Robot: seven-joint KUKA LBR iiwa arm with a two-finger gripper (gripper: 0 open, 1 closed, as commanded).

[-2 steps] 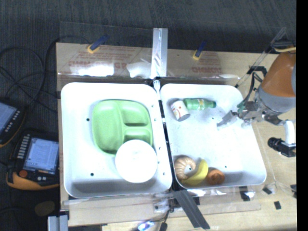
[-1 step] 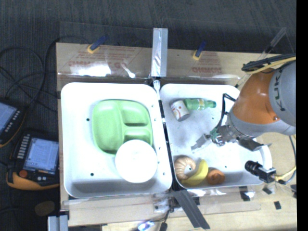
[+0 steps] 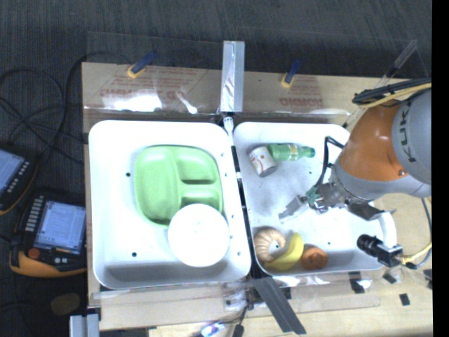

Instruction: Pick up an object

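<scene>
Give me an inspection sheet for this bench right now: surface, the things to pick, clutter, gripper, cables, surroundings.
Surface: two white bins side by side, left bin and right bin, on a brown bench.
Job's things: in the right bin, a green bottle lying on its side beside a small can at the far end; a shell-like object, a banana and an orange-brown fruit clustered at the near end.
Clutter: left bin holds a green divided tray with a white round plate overlapping its near corner.
Gripper: gripper low over the right bin's middle, nothing seen between its fingers.
Cables: black cables on the floor at left.
Surroundings: dark carpet, handheld screens at left.
</scene>
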